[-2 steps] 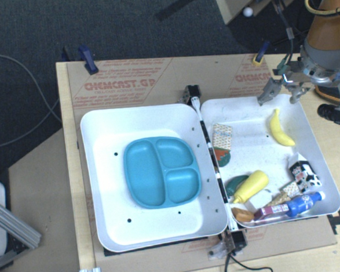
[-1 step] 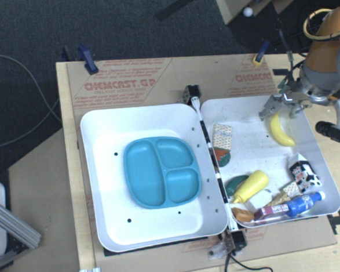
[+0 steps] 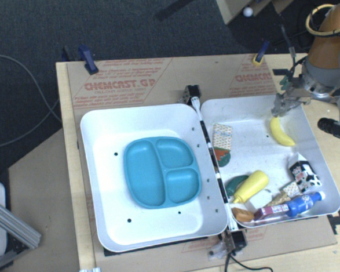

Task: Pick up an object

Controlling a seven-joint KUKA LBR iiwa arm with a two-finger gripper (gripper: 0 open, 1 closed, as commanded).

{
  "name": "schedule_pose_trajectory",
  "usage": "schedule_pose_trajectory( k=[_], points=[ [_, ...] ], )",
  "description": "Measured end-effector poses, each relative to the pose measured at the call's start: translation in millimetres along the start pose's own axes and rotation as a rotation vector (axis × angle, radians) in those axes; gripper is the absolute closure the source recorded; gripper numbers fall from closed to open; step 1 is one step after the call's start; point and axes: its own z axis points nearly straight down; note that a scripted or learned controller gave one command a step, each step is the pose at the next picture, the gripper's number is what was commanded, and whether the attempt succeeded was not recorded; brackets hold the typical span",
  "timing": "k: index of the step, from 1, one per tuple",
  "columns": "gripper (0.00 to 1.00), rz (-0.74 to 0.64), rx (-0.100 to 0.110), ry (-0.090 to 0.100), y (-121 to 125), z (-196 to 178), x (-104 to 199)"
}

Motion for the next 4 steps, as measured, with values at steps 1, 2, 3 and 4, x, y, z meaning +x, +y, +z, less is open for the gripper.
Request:
schedule_pose_trajectory(
  k=[1, 2, 3, 4],
  points=[
    [0.0, 0.001, 0.001, 0.0, 0, 0, 0],
    [0.0, -0.002, 0.008, 0.015, -4, 41, 6],
    [1.0, -0.002, 0.001, 0.004, -4, 30, 2],
    [1.0, 0.001, 0.009, 0.004, -2, 42, 86]
  ],
)
